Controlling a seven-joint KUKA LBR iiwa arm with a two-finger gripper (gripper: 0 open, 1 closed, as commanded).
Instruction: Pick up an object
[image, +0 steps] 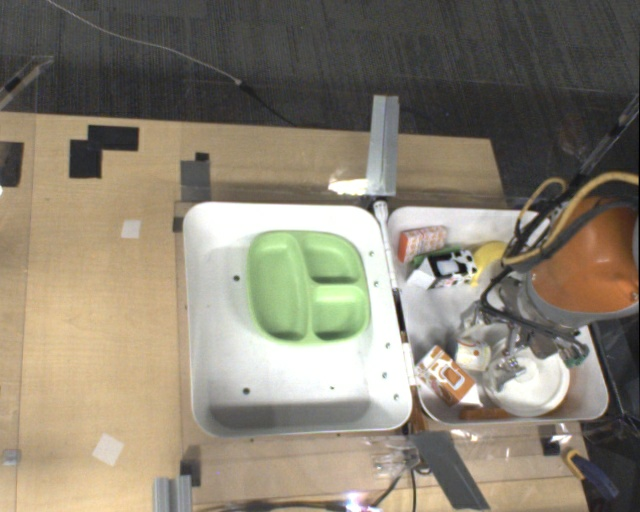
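Orange-banded arm (590, 262) fills the right edge of the frame, reaching down over the right bin (598, 400), its gripper (497, 352) low among the clutter at lower centre of that bin; cannot tell how far the pincer is spread or whether anything sits in it. Beneath and beside it: white round dish (535, 392), orange-and-white carton (446, 375) just to its left, black-and-white item (449, 265), yellow piece (488, 257) and red-printed packet (423, 241) toward upper left. Left bin (215, 400) holds a green divided tray (306, 285), centre frame.
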